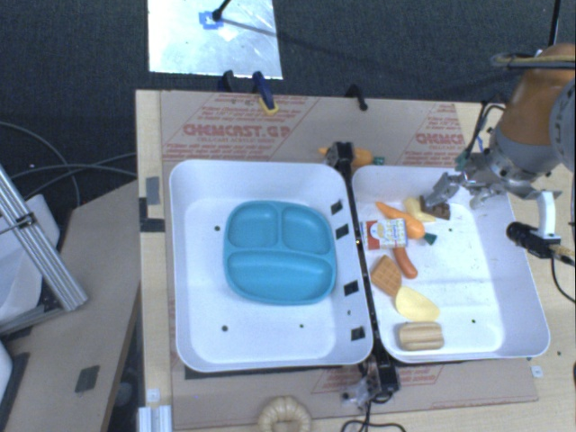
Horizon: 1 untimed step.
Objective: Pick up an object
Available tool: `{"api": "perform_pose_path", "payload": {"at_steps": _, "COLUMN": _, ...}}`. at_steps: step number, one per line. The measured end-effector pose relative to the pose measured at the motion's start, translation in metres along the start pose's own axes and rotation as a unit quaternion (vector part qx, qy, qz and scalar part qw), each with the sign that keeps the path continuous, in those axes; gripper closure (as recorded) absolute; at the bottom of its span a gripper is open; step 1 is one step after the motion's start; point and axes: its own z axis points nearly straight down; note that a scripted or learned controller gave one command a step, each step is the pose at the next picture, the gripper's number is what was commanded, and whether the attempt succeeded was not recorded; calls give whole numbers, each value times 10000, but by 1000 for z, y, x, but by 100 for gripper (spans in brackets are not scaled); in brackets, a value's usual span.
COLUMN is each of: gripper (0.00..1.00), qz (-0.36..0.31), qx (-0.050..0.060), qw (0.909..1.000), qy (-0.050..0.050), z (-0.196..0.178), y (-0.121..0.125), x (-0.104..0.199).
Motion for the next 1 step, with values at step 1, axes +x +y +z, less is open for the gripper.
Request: {"api": "perform_pose_path", "payload": {"at_steps": 1, "gripper": 0, "qz": -14, "qx": -10, "qw": 10000, "qy": -3, "z": 48, "y": 9, "x": -4}}
